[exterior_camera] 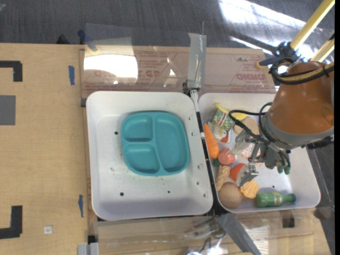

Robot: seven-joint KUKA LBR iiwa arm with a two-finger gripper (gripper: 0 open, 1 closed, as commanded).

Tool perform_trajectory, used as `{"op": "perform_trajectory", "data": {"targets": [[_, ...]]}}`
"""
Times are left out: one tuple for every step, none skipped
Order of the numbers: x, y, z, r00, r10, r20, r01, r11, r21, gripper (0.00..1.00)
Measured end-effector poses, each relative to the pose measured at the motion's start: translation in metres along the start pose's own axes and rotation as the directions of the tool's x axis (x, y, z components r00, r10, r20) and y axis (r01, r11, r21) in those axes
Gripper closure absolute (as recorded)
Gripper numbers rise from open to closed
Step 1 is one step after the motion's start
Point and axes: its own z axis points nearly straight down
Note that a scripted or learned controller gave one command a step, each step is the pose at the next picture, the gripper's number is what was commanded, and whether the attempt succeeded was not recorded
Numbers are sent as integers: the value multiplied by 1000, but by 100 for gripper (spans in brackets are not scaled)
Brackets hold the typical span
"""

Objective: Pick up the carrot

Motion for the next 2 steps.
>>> {"op": "perform_trajectory", "data": {"targets": [[0, -22, 64, 983, 183, 8, -183, 983, -1, 0], [-15, -37, 89, 949, 316, 10, -316, 949, -9, 0]]}}
